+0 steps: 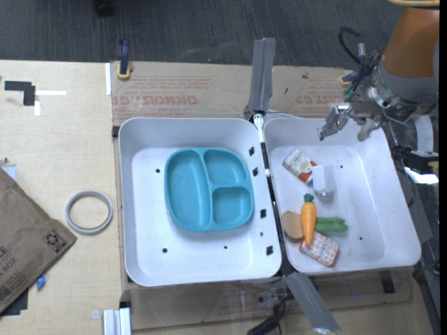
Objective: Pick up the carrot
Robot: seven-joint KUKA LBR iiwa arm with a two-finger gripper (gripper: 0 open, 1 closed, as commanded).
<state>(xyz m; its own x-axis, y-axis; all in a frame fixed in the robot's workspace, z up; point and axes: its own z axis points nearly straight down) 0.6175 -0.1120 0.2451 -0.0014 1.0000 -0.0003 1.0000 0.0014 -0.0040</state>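
A: Hand (351,123) sits over the far edge of the right bin (391,187), fingers spread, nothing between them.

B: Carrot?

A: Carrot (308,217) lies on the right bin floor, near side, leafy end pointing away from the camera. Well apart from the hand.

B: Crowded?

A: Yes. Round brown cookie-looking thing (291,225) touches its left side, green pea pod (330,224) is just beside its right, a red-and-white packet (320,248) sits at its tip. A small carton (297,163) and a clear cup (323,182) lie between hand and carrot.

B: Risks?

A: My guess: fingers come down across the carrot and land on the cookie or pod instead, so they pinch the wrong item or nudge the carrot aside. Carrot tapers, could squirt out if gripped near the thin end. Low approach could clip the cup.

B: Left bin?

A: Left bin (140,187) holds a blue divided plate (208,188). Tape roll (89,211) on the tabletop (56,152). Not relevant.
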